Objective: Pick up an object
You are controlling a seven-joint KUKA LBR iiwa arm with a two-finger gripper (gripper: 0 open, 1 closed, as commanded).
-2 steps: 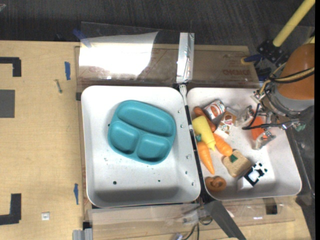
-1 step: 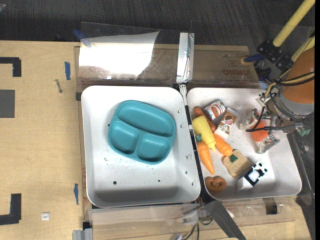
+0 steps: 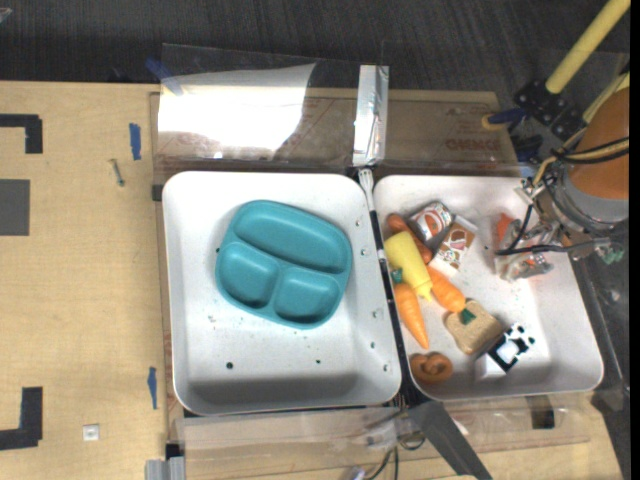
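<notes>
The right bin (image 3: pixel 570 318) holds a cluster of toys along its left side. A yellow piece (image 3: pixel 408 258) lies beside a white and red-brown carton (image 3: pixel 440 230). Two orange carrots (image 3: pixel 410 313) (image 3: pixel 446 294) lie below them. A tan block (image 3: pixel 474 328), a black-and-white item (image 3: pixel 512 348) and a brown ring-shaped piece (image 3: pixel 431 367) sit near the front. My gripper (image 3: pixel 524 252) hangs low over the bin's right half, apart from the cluster, under the orange-banded wrist (image 3: pixel 606 153). A small red-orange bit (image 3: pixel 503 230) shows right beside the gripper.
The left bin (image 3: pixel 200 348) carries a teal divided plate (image 3: pixel 284 262). A clear plastic sheet (image 3: pixel 240 118) lies behind the bins. The bin walls meet in a ridge (image 3: pixel 382 298) between them. A yellow pole (image 3: pixel 595 33) and cables stand at the back right.
</notes>
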